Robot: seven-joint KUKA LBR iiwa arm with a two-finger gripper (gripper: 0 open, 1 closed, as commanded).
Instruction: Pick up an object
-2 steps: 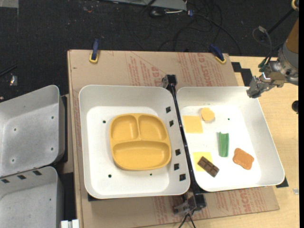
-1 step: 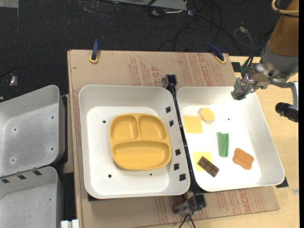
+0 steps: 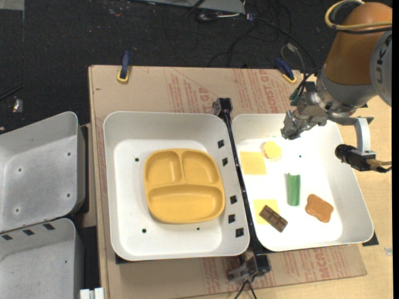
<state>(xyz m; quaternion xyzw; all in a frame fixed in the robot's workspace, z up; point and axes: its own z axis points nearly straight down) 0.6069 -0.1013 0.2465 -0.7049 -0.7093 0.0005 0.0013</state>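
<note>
The right bin (image 3: 349,229) holds several small items: a round pale yellow piece (image 3: 271,150), a flat yellow square (image 3: 253,163), a green stick (image 3: 293,189), an orange-brown biscuit shape (image 3: 319,208) and a brown chocolate bar (image 3: 272,218) lying on a second yellow square. My gripper (image 3: 292,129) hangs over the back of the right bin, just right of and above the round yellow piece. Nothing shows between its tips.
The left bin (image 3: 121,229) carries a yellow divided plate (image 3: 184,185). A black divider (image 3: 232,167) runs between the bins. White spare trays (image 3: 37,167) lie off the bench at the left. Clamps and cables sit behind the bench.
</note>
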